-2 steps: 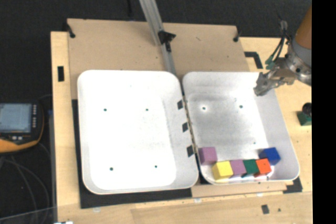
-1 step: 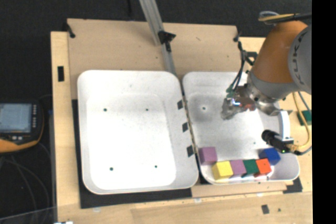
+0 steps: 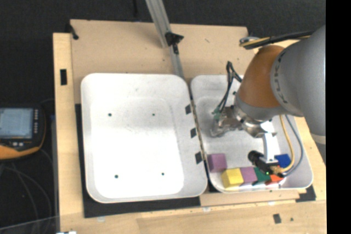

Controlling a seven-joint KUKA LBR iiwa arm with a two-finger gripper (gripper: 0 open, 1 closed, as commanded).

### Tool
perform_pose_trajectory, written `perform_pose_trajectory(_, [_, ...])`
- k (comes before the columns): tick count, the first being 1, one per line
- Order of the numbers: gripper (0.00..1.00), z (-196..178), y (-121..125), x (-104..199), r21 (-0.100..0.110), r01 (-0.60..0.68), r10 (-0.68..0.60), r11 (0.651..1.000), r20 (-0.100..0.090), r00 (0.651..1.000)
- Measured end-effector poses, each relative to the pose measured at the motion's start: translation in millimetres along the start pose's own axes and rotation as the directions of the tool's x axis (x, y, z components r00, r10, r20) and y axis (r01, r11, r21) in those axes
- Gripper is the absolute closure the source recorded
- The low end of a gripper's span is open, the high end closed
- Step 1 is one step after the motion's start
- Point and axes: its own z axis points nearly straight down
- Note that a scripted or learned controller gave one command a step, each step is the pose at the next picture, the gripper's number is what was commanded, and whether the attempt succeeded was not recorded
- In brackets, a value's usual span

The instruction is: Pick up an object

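Right bin [image 3: 204,90]: purple block [image 3: 218,161], yellow block [image 3: 232,177] and small pieces along the near wall. Gripper [image 3: 220,127] low over bin floor, just above purple block; grip state cannot be told. Step: approach. Next: centre over one block, descend.

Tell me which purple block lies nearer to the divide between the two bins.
The purple block standing alone, beside the right bin's left wall. The other purple block sits further right, between the yellow block and the green piece.
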Motion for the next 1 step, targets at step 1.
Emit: perform_pose_trajectory(1, [1.00, -104.5, -46.4, 105.1, -0.004, 0.007, -0.007, 1.000, -0.006, 1.000])
